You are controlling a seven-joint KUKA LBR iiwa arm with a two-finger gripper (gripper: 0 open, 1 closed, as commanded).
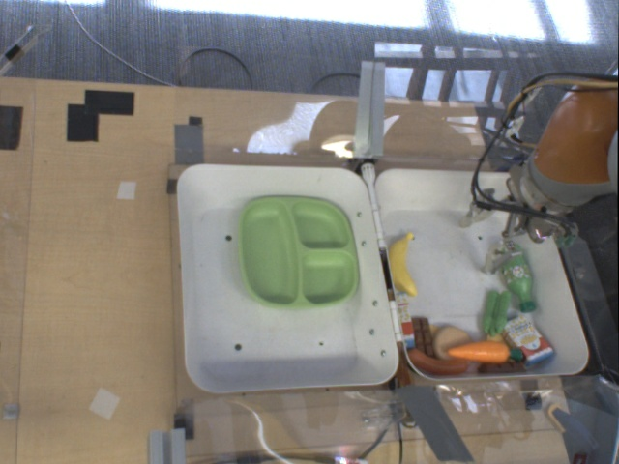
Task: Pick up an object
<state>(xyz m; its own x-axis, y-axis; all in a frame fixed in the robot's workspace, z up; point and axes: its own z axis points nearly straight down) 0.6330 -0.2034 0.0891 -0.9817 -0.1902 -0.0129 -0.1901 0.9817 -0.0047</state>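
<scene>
- Green bottle point(519, 280): small, rounded, glossy plastic with a pale label, lying in the right bin point(440, 211) at centre right of the frame, directly under the gripper point(510, 243).
- Gripper: metallic, cable-draped; whether its fingers are apart, together or clamped on the bottle cannot be told, since the wrist hides them.
- Banana point(401, 265): curved, yellow, smooth, against the bin's left wall.
- Lower right heap: orange carrot point(480, 352), green pod-like item point(495, 313), small printed carton point(527, 337), brown pieces partly covered and hard to identify.
- Left bin point(213, 346): white, shallow, rounded corners, holding a matte green three-compartment tray point(296, 250).
- Arm point(578, 143): orange band, cut off at right edge.
</scene>
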